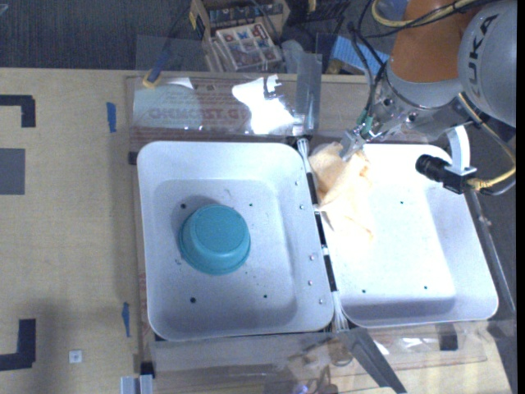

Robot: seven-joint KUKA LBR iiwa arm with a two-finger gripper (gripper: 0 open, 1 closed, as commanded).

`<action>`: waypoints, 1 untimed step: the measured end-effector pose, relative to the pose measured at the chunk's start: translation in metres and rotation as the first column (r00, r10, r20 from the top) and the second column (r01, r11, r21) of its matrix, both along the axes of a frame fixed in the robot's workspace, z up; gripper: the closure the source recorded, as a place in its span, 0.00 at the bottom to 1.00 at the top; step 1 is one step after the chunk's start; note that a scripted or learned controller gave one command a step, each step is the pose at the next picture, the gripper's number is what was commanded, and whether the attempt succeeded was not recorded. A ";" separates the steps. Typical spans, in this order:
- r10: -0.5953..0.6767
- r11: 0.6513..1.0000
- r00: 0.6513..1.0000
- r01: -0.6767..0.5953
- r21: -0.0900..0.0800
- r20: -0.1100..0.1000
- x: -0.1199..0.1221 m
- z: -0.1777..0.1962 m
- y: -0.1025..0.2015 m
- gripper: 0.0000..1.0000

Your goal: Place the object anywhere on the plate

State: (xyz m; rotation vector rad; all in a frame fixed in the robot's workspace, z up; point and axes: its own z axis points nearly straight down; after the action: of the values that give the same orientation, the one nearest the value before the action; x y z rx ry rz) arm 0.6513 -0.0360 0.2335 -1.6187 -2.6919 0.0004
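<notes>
End effector (pixel 354 144) — finger state unclear — above pale object (pixel 332 169); teal plate (pixel 215 238) well apart.

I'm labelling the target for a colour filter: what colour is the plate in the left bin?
Teal blue plate, clearest in the camera view.

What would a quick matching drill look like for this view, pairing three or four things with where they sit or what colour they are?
Things:
1. plate
2. pale orange object
3. gripper
4. band above the wrist

Descriptions:
a. over the far left corner of the right bin
b. teal, in the middle of the left bin
c. orange, at the top right of the view
d. lying against the divide between the bins, at the right bin's far left

Pairs: 1-b, 2-d, 3-a, 4-c
</notes>
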 end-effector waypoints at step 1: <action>0.387 0.922 0.922 -0.387 0.000 0.001 -0.027 0.007 0.041 1.00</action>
State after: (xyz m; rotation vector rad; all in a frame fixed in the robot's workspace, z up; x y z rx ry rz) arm 0.6247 0.0054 0.2406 -1.0561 -2.9595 -0.0010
